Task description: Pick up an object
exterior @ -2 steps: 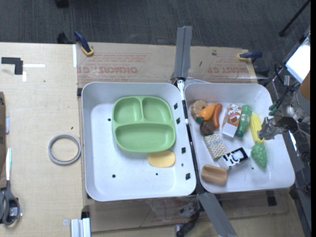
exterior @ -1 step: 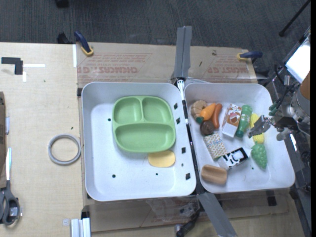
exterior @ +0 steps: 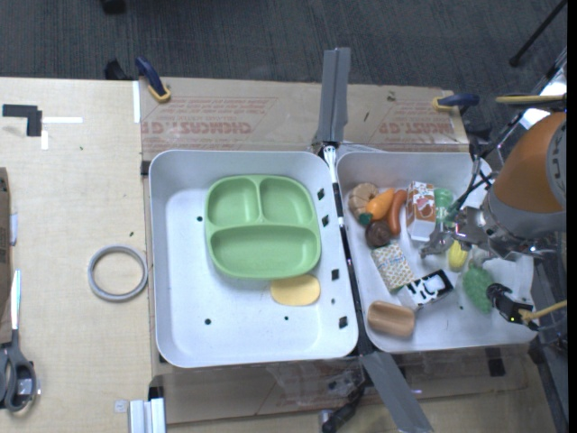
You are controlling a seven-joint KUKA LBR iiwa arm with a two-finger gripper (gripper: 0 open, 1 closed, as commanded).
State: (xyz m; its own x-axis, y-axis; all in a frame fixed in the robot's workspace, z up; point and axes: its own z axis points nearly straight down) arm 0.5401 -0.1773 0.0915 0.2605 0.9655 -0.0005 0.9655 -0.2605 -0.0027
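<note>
The arm's jaws (exterior: pixel 448 238) hang low in the right white bin (exterior: pixel 424 332), near its right wall; whether they are open or closed cannot be told, as dark wrist parts and cables crowd them. Just beside them lies a small yellow item (exterior: pixel 458 256), and touching their left side stands a white carton with red and green print (exterior: pixel 421 211). Below the jaws lies a white card with black marks (exterior: pixel 427 288), and a bumpy green toy vegetable (exterior: pixel 476 288) sits toward the bin's near right corner.

Further left in the same bin are an orange carrot-shaped toy (exterior: pixel 382 205), a tan lumpy toy (exterior: pixel 362 196) at the far left corner, a dark brown round piece (exterior: pixel 379 233), a speckled flat packet (exterior: pixel 393 266), and a tan bread-like loaf (exterior: pixel 391 318) by the near wall.

The left white bin (exterior: pixel 180 332) holds a light green plastic divided plate (exterior: pixel 263 225) with a flat yellow piece (exterior: pixel 296 290) touching its near edge.

On the bench's left part lie a grey tape ring (exterior: pixel 117 271) and scissors (exterior: pixel 18 373) at the near left corner.
</note>
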